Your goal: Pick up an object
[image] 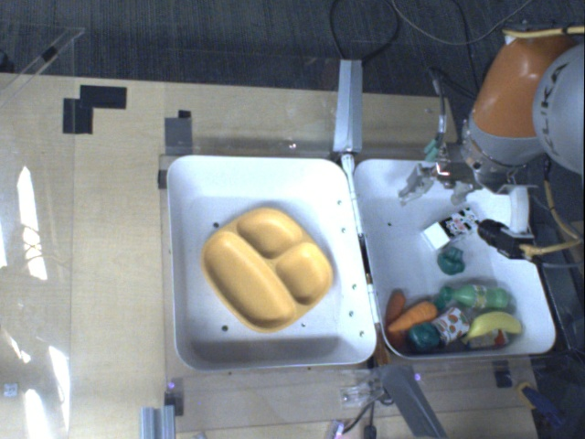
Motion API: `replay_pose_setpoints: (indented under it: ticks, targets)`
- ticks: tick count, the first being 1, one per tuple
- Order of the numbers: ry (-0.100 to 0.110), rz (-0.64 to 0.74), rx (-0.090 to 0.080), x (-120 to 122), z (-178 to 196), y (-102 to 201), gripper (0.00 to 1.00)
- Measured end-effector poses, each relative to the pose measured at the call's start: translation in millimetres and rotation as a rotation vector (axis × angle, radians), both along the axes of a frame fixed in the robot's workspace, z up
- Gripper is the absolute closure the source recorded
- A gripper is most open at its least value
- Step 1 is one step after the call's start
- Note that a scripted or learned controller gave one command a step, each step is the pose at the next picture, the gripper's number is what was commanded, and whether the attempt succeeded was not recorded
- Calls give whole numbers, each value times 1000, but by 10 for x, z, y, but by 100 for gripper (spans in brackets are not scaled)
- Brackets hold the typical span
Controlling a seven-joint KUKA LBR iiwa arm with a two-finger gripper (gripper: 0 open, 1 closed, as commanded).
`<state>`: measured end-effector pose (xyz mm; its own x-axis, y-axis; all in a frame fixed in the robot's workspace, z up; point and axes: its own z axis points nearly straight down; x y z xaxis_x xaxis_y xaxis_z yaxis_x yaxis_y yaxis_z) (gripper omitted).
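the metal 2-finger claw (pixel 422 180) hangs spread open over the right white bin (pixel 388 245), gripping nothing. below and right of it lie a small white block (pixel 436 235) and a teal lump (pixel 451 262); farther below, an orange plastic carrot (pixel 413 315) and yellow banana (pixel 494 324).

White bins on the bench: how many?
2. The left bin holds a yellow three-compartment tray. The right bin holds small items piled at its near edge, with the gripper over its far end.

Yellow tray (pixel 265 268), orange carrot (pixel 413 315), white bins (pixel 183 245)
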<state>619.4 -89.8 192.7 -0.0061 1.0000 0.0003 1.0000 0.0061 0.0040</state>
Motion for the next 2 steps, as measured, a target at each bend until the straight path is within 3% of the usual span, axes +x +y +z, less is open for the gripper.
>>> replay_pose_setpoints:
  ticks: [1, 2]
  targets:
    - [0, -38, -1, -306, -438, -473, 0]
    - [-24, -19, -10, -322, -799, -676, 0]
